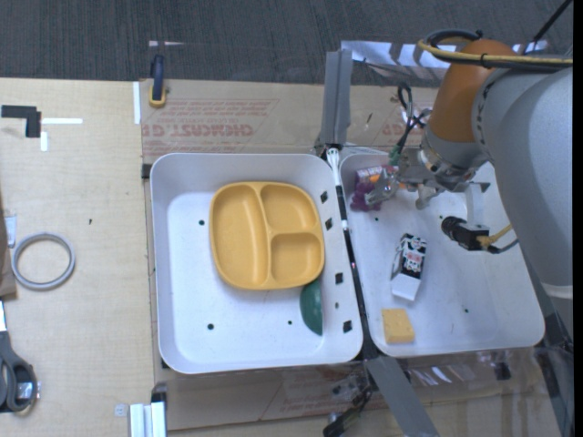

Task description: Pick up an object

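Two shallow white bins counted side by side on the bench, left bin (164, 271) and right bin (510, 321). Nearest, at the bench's left edge, spotted scissors (14, 382), and a little farther a grey tape roll (41, 260) lying flat. Near the front of the right bin, found a yellow sponge block (398, 326), and just beyond it a small black-and-white carton (410, 267), lying apart from the sponge. In the left bin, saw a green object (311, 309) tucked partly under the near right edge of a yellow divided plate (267, 235), which sat about mid-bin. Farther back, at the right bin's far left corner, found a purple object (367, 188), lying on the bin floor close to the dividing wall. Placed the gripper (401, 178) just beside that purple object, on its right, low over the bin, with the grey arm (537, 135) and its orange band reaching in from the right. Could not tell whether the gripper was spread or pressed together, nor whether it touched the purple object. Farthest, noted a blue-handled tool (158, 80) at the bench's back edge.
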Robot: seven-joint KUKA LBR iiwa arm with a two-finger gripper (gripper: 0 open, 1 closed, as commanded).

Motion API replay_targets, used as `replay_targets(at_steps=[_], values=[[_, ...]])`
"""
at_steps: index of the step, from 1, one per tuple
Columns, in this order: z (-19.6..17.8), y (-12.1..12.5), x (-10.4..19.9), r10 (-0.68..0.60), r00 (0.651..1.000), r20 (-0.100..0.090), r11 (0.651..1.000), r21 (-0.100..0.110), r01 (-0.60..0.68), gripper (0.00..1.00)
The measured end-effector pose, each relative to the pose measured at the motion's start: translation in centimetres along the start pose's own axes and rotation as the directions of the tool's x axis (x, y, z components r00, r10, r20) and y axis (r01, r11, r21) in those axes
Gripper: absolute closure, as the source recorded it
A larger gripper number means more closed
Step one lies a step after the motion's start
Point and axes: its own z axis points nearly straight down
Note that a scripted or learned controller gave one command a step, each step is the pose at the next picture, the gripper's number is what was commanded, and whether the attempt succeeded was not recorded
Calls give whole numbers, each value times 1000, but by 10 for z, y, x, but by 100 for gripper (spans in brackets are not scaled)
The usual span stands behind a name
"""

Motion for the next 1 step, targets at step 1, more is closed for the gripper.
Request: replay_targets(at_steps=[1], values=[[10, -59, -7, -119, 993, -3, 993, -11, 119, 0]])
